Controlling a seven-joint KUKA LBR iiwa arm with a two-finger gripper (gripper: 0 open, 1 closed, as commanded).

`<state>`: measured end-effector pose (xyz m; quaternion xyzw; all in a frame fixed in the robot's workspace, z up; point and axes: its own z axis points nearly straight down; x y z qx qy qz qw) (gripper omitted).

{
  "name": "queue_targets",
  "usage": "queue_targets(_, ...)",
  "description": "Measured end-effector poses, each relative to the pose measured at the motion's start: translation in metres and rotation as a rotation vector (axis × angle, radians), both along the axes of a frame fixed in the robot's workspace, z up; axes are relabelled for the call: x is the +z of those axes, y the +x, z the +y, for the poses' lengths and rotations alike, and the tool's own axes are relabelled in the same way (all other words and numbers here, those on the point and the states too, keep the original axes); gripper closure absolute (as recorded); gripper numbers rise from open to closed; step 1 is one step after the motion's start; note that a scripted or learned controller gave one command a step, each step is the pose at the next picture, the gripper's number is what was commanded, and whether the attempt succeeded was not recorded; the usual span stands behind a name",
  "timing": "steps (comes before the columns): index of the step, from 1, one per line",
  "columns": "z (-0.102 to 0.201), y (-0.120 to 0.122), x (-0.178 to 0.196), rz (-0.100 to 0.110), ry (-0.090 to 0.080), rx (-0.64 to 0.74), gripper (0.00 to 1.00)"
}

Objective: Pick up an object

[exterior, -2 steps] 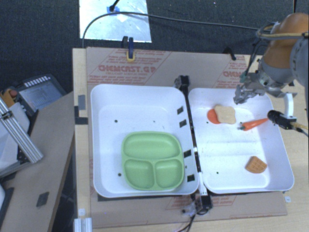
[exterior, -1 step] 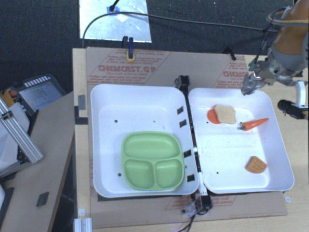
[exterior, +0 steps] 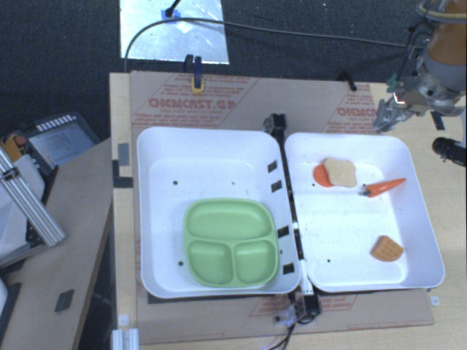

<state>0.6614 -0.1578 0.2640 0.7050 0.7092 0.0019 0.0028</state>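
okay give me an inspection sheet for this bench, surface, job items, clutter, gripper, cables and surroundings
Surface: two white bins side by side, left bin, right bin, on a printed board.
Job's things: right bin holds bread over a red piece, a carrot, a waffle.
Clutter: green tray in left bin.
Gripper: gripper above right bin's far right corner, holding nothing.
Cables: black cable behind bench.
Surroundings: dark floor, foil sheet.

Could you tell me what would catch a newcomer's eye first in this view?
The green divided plate in the left bin stands out most. In the right bin lie a carrot, a slice of bread and a waffle piece. The gripper hangs above that bin's far right corner.
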Motion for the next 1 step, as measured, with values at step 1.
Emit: queue_targets(1, -0.0001, 0.0011, 0.0203, 0.001, 0.000, 0.000, 1.00)
